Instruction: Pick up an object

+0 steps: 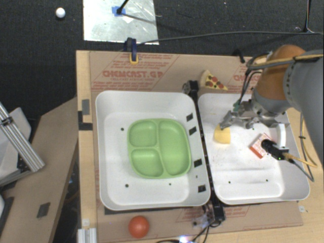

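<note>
Overhead view of the bench. The arm (298, 85) reaches in from the right and bends down over the right bin (253, 181), which puts the gripper (237, 123) low above the bin's far half. Its fingers stand spread apart with nothing between them, so it is open and empty, as suits an approach before a grasp.

The nearest candidate is a yellow block (223, 135) lying on the bin floor towards the bin's left wall. It sits just beside the gripper, slightly nearer the camera and to the left, close under the left fingertip and not between the fingers. Whether that fingertip touches the block cannot be told.

A red-and-white card (257, 147) lies flat to the right of the block, near the gripper on its other side. The left bin (109, 135) holds a green plate (158, 148), well apart from the gripper.

Outside the bins, a pizza slice (213, 81) rests on the board behind the right bin, and an orange ball (138, 226) rests in front of the left bin.

Judged from this layout, the pick is not yet made. The gripper would need to shift towards the block and straddle it before closing
</note>
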Controlling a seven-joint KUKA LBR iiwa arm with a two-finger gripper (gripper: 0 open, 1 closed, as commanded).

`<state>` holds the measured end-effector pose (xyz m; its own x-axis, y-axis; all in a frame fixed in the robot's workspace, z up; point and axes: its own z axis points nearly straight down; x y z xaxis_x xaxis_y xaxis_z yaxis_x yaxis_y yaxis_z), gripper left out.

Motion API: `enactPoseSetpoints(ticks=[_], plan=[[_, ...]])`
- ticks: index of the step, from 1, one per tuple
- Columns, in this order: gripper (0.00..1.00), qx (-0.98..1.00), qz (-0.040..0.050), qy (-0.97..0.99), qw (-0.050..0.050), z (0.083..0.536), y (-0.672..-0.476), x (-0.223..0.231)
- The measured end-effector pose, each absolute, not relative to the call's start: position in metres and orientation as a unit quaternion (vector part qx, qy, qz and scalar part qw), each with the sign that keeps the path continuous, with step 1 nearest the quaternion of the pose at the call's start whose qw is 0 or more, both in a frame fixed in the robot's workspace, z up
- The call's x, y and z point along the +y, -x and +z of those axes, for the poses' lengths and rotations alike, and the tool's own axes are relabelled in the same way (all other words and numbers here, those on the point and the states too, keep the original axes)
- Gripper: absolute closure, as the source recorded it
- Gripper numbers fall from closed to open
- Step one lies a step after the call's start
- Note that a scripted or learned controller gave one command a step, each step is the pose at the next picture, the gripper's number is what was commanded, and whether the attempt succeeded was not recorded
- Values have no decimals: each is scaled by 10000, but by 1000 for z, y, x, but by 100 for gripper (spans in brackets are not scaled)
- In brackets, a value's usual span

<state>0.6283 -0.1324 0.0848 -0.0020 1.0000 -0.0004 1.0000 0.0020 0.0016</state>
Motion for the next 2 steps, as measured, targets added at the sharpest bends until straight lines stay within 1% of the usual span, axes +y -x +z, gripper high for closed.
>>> enactPoseSetpoints(ticks=[1, 2], plan=[[100, 7078, 24, -7064, 24, 97, -630, -132], [100, 7089, 14, -7053, 15, 148, -631, -122]])
